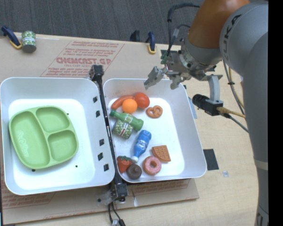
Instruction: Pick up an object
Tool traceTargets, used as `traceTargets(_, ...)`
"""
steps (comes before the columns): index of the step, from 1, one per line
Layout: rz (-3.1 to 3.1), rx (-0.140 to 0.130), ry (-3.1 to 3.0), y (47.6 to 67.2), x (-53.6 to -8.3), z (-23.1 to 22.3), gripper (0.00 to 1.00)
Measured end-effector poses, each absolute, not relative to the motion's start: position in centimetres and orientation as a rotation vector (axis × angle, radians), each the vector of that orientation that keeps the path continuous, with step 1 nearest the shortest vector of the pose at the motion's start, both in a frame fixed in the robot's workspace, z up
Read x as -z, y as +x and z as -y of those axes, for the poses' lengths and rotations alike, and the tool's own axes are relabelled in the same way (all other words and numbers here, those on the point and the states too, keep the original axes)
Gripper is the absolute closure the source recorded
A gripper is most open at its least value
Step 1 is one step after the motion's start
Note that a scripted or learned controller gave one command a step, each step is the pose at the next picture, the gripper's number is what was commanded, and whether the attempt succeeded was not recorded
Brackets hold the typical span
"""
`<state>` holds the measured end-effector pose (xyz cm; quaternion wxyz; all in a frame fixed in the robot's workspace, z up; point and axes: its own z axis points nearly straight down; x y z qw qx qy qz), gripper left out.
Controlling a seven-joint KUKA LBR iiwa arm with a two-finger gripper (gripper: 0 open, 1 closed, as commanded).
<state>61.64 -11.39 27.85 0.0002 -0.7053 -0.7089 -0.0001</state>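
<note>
Camera view, contents relative to the right bin. Gripper: above the bin's far rim, fingers spread apart, nothing between them. Inside: tomato, orange, carrot and pretzel at the far end; green bottle and blue bottle mid-bin; waffle, pink doughnut, chocolate doughnut, strawberry at the near end. Beside it, to the left: green divided plate.
</note>
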Motion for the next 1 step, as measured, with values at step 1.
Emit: traceTargets(1,2.227,-0.006,-2.211,59.43,-21.26,9.19,0.00)
